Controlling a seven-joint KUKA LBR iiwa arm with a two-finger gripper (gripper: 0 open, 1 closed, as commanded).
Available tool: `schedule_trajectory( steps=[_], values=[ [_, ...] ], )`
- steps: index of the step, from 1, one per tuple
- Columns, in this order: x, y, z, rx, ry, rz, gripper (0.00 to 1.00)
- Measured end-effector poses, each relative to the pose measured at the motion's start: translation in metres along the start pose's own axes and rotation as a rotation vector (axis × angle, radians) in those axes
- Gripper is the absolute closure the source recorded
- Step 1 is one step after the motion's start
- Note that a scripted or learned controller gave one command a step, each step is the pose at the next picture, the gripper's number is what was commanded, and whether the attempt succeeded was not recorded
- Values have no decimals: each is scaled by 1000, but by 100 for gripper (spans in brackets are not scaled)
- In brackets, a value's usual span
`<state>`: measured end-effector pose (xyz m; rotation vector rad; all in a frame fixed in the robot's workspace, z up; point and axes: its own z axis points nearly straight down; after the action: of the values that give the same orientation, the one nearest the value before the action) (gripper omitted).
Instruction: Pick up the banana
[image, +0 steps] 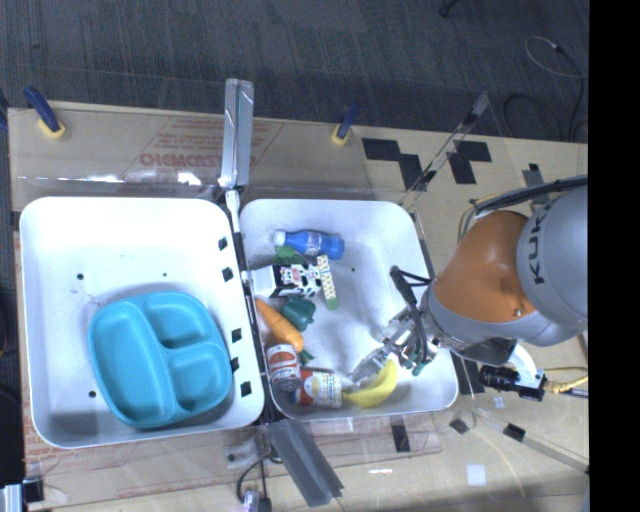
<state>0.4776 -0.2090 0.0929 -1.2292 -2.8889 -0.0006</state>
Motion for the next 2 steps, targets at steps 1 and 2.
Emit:
schedule_trajectory(
  steps=[1,2],
  values=[
    [0,1,-10,-1,0,-5,100],
    [0,1,-10,-1,0,-5,0]
  ],
)
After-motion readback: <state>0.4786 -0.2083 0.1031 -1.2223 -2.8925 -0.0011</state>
